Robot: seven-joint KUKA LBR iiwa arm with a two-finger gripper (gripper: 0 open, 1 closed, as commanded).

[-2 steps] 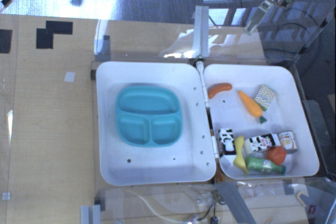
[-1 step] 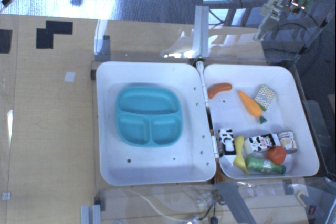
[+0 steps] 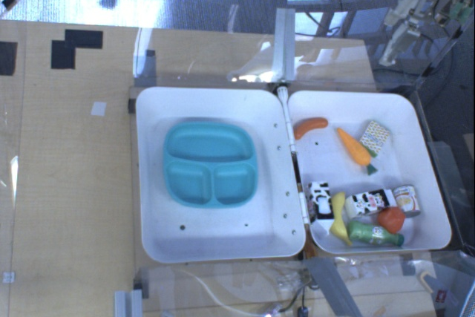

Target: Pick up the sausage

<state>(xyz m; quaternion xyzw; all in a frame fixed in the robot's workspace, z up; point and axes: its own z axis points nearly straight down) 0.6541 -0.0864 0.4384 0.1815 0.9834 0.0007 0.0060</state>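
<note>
The sausage [image 3: 309, 127] is a small orange-red link lying at the upper left of the right bin [image 3: 401, 109], close to the divider between the two bins. It lies on its side, tilted slightly, with bare bin floor around it. A carrot [image 3: 355, 148] lies just to its right, apart from it.
The left bin [image 3: 148, 159] holds a teal sectioned plate [image 3: 211, 163]. In the right bin lie a patterned packet [image 3: 375, 136], a milk carton [image 3: 369, 202], a black-and-white box [image 3: 319, 201], a banana [image 3: 338, 217], a green bottle [image 3: 375, 234], a tomato [image 3: 391, 219] and a can [image 3: 406, 200].
</note>
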